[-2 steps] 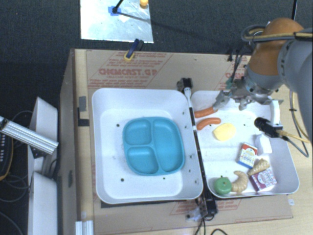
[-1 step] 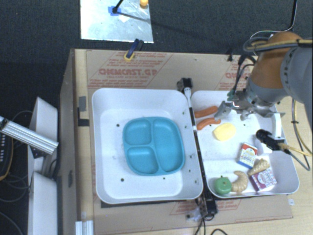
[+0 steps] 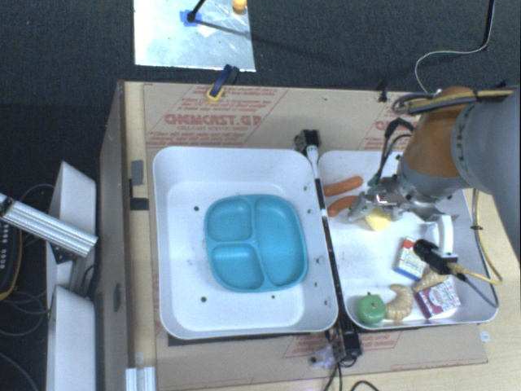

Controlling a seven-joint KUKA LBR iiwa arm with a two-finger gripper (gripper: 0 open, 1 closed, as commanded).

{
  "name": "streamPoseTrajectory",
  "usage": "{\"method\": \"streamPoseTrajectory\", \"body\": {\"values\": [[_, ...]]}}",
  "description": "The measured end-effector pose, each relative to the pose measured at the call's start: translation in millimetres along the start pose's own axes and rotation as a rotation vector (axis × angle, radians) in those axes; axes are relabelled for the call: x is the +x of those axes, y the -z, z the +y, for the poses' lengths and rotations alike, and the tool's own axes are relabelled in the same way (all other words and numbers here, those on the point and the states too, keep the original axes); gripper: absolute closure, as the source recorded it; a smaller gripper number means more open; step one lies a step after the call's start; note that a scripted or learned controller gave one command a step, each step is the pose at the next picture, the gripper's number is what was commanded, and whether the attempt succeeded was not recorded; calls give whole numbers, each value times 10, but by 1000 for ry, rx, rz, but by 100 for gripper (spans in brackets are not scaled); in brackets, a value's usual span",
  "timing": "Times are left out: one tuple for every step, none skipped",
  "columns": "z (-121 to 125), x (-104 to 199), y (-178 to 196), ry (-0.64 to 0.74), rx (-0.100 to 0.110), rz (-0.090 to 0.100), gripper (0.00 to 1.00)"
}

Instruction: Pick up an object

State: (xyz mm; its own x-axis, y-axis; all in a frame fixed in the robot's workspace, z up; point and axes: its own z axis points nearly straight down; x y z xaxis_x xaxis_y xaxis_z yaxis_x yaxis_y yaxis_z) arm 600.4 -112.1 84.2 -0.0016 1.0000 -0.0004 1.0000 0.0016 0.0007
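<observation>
While pincer (image 3: 376,204) hovers over yellow block (image 3: 378,220) — grip state unclear — sausages (image 3: 342,186) alongside.

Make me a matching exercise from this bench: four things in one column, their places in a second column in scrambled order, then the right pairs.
Things
1. blue divided plastic tray
2. round green apple-like toy
3. long orange carrot-like pieces
4. small yellow block

Places
A. right bin, at its near rim
B. right bin, beside the gripper
C. middle of the left bin
D. right bin, far corner next to the divider

Pairs: 1-C, 2-A, 3-D, 4-B
</observation>
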Motion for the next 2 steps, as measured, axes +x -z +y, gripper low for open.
{"method": "streamPoseTrajectory", "body": {"values": [[56, -8, 173, 3, -18, -4, 100], [-154, 482, 1351, 3, -5, 0, 100]]}}
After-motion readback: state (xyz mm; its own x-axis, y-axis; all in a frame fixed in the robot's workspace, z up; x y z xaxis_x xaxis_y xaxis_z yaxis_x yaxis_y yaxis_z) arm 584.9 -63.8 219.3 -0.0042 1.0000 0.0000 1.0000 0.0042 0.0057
